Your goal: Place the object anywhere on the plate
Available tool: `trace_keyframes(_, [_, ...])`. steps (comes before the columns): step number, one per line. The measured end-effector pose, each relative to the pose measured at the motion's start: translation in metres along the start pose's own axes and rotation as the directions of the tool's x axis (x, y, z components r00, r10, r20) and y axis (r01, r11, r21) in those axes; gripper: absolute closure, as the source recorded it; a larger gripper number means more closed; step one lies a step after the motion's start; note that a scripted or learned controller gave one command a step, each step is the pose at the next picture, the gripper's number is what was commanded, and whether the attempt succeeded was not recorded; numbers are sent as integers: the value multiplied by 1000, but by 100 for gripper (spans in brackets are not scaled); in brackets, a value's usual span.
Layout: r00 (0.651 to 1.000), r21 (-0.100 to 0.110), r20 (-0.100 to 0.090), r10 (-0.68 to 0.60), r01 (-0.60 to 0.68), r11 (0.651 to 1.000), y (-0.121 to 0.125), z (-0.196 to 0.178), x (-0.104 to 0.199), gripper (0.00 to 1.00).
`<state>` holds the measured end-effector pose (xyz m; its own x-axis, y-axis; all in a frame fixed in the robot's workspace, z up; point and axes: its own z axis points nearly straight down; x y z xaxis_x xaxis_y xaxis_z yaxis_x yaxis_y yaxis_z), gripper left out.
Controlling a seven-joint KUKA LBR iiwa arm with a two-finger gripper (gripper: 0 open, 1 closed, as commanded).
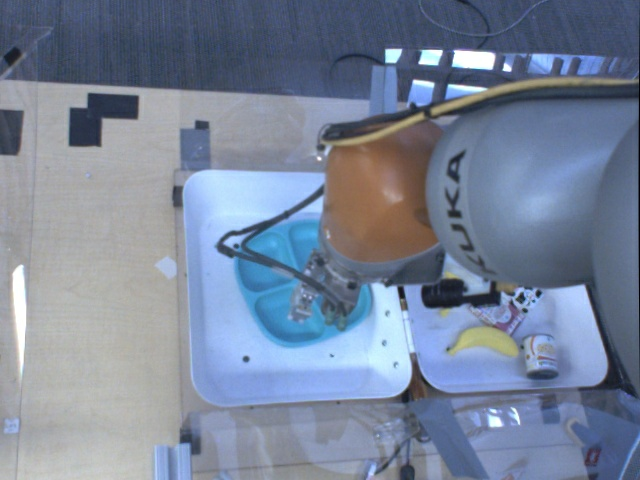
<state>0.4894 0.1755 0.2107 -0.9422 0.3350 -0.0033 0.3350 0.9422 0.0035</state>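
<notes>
In the left bin (205, 368) your gripper (318, 306) hangs over the blue plate (262, 273) — I can't tell its state, nor what object it carries, if any. Right bin (590, 373): banana (482, 343) and can (541, 356) — placement unconfirmed.

The arm (530, 183) is showing a broad grey casing with black KUKA lettering, and a glossy orange band (380, 203) is sitting just above the wrist. A black cable (262, 230) is looping out leftward, while a yellowish one is running along the top.
</notes>
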Motion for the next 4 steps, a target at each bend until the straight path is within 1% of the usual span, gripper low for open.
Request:
trace_keyframes(1, [1000, 0, 0, 1, -1, 1000, 0, 0, 0, 0])
trace_keyframes(2, [980, -8, 4, -200, 200, 980, 60, 118, 22, 0])
trace_keyframes(3, [981, -9, 2, -194, 194, 981, 61, 109, 20, 100])
trace_keyframes(4, [976, -1, 3, -216, 216, 976, 66, -11, -6, 100])
